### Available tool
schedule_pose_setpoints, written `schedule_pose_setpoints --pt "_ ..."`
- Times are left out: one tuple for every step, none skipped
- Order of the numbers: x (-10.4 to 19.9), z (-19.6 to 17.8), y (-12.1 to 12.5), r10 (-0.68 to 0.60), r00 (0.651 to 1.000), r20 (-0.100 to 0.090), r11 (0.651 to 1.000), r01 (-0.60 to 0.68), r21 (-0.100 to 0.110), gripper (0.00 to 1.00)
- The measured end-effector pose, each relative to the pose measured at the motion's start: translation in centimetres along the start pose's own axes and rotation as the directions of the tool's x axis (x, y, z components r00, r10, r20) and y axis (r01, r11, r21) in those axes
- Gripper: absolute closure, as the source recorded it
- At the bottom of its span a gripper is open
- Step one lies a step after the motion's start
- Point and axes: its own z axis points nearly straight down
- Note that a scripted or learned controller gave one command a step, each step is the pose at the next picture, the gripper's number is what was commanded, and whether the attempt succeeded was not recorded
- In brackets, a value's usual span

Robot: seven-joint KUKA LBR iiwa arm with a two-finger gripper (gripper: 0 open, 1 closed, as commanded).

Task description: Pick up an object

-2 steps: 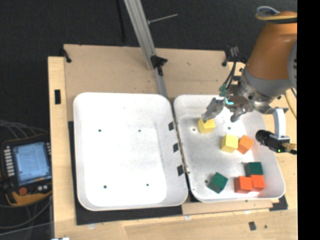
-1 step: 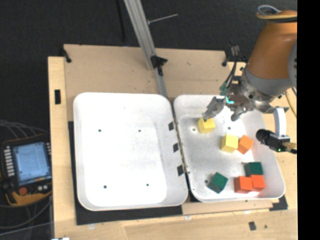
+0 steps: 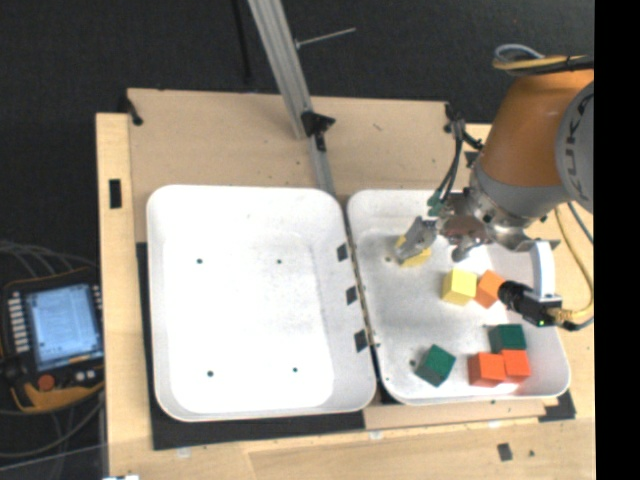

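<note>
Gripper low over upper part of right bin; finger spread not readable, cannot tell if yellow piece at tip is gripped or just touched. Pale yellow block and orange block below-right of gripper, touching each other. Green block near right bin's lower edge.

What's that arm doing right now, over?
Gripper low in right bin, at a small yellow piece. Grasp unconfirmed. Yellow block, orange block close by.
</note>
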Motion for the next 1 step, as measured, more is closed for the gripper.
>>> schedule_pose_setpoints --pt "-0.7 6.19 -0.22 0.001 1.0 0.0 1.0 -0.001 0.002 0.0"
